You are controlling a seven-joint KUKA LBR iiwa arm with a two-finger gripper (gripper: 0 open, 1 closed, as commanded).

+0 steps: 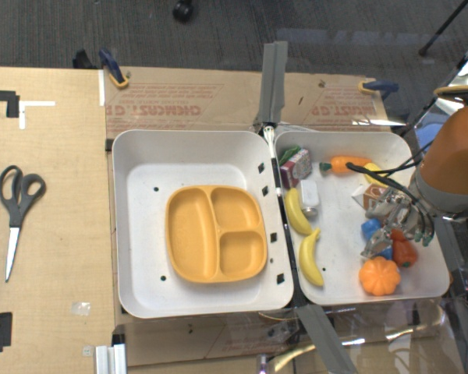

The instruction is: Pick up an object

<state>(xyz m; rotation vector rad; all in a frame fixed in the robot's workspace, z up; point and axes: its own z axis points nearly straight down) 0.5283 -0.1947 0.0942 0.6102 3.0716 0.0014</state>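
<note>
My gripper (381, 238) is down in the right bin (339, 283), at its right side, among a cluster of small toys. Its metal fingers sit over a blue object (371, 228) and beside a red object (404, 252). An orange toy pumpkin (379, 276) lies just in front of it. Two yellow bananas (296, 211) (310, 257) lie along the bin's left wall. A carrot (347, 164) rests at the back, with a small box (374, 197) and a purple and green packet (296, 164) nearby.
The left bin (136, 232) holds a yellow divided plate (216, 233). Scissors (17, 201) lie on the wooden bench at far left. Cardboard and clamps (113, 68) sit behind both bins. The arm's orange band (456, 154) hangs over the right bin's far right edge.
</note>
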